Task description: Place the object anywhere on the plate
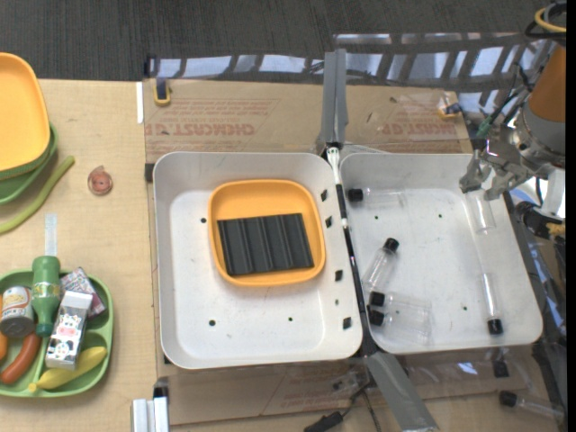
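Clear plastic vials [382,261] lie in your right bin [522,282], none on the orange plate [266,197] in the left bin, nothing placed yet; your gripper [486,175] hovers above that bin's far right corner, jaws' state untellable.

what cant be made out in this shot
- End effector, camera view: small against the right bin's rim; open or shut and any load are unreadable.
- Arm: cut off by the right edge.
- Clear tubes in the right bin: see-through on white, so their count is uncertain.
- Plate: its middle is hidden by the dark ridged block.
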